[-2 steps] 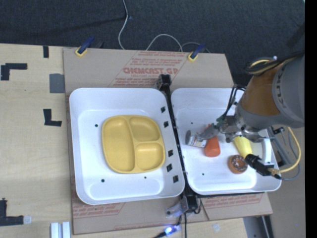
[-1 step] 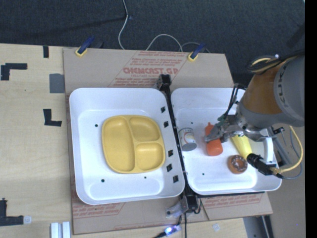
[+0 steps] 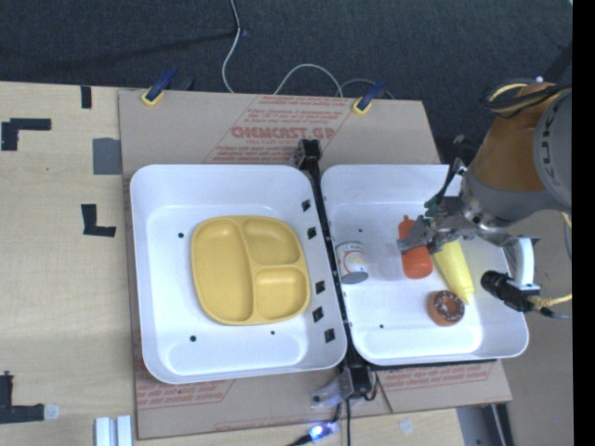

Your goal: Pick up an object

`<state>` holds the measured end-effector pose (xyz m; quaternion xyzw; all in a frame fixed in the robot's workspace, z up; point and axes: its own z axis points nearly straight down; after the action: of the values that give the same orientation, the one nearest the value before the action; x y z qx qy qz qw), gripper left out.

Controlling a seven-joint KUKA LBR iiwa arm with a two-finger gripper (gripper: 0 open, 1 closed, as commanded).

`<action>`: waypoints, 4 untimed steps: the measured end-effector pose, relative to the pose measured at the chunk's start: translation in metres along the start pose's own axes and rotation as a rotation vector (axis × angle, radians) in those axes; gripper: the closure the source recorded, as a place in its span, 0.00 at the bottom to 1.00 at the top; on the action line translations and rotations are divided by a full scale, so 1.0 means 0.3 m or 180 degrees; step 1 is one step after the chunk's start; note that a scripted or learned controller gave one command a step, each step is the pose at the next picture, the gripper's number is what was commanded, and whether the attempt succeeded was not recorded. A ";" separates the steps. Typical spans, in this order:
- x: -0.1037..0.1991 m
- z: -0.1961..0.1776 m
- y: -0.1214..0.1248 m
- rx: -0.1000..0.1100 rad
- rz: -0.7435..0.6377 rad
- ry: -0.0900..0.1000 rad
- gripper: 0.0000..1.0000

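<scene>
In the right bin (image 3: 372, 342), a small silver can (image 3: 351, 261) lies near the left wall. An orange-red object (image 3: 416, 258) sits mid-bin, with a yellow elongated object (image 3: 456, 269) just to its right and a brown donut (image 3: 446, 308) below them. My gripper (image 3: 435, 229) hangs low over the top of the orange-red object and the upper end of the yellow one, hiding part of each. Whether it touches either cannot be made out. The grey arm with its orange band (image 3: 511, 156) comes in from the right.
The left bin (image 3: 158, 203) holds a yellow divided plate (image 3: 249, 269). A black clip divider (image 3: 321, 249) runs between the bins. Both bins rest on cardboard (image 3: 270, 128) with clamps and a cable at the back. A black cable fitting (image 3: 507, 289) hangs beside the right bin's edge.
</scene>
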<state>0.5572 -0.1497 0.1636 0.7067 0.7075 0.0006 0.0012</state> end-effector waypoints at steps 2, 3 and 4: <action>0.193 -0.146 0.009 0.0014 -0.0015 0.0009 1.00; 0.393 -0.142 0.034 0.0014 -0.0021 0.0010 1.00; 0.571 -0.190 0.035 0.0010 -0.0021 0.0009 1.00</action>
<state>0.5675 0.0218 0.2204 0.7044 0.7098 0.0005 -0.0009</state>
